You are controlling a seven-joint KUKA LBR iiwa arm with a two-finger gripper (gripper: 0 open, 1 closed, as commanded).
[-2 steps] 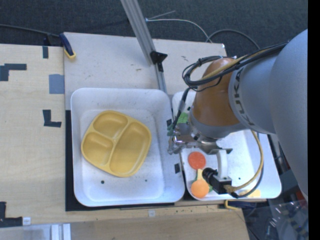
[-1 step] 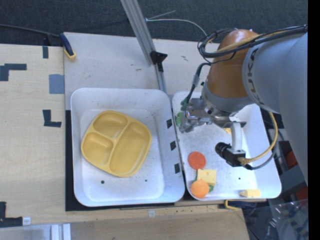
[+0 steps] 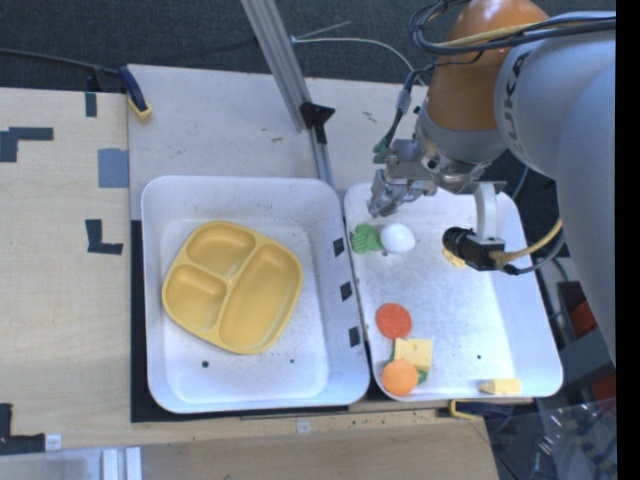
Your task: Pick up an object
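**Camera view: gripper at far-left corner of right bin, just above white ball and green piece**

Camera view, one pass. Arm (image 3: 560, 78) came in from the right. Gripper (image 3: 383, 206) sat over the far-left corner of the right bin (image 3: 470, 308), pointing down and left. Couldn't tell from this angle whether it was open or closed.

Candidates nearest the gripper: white ball (image 3: 398, 238) and green piece (image 3: 366, 238), touching each other and lying just below the gripper tip against the bin's left wall.

Further toward the near edge, same bin: red disc (image 3: 394, 320), then yellow block (image 3: 414, 353), with orange ball (image 3: 400, 377) touching the block at the near-left corner. Small yellow chip (image 3: 500, 387) lay alone near the near-right corner, well apart from the rest.

Left bin (image 3: 160, 200) held a yellow divided plate (image 3: 232, 286), lying flat and turned at a slant, roughly centred.

Both bins sat side by side on the surface (image 3: 60, 268).
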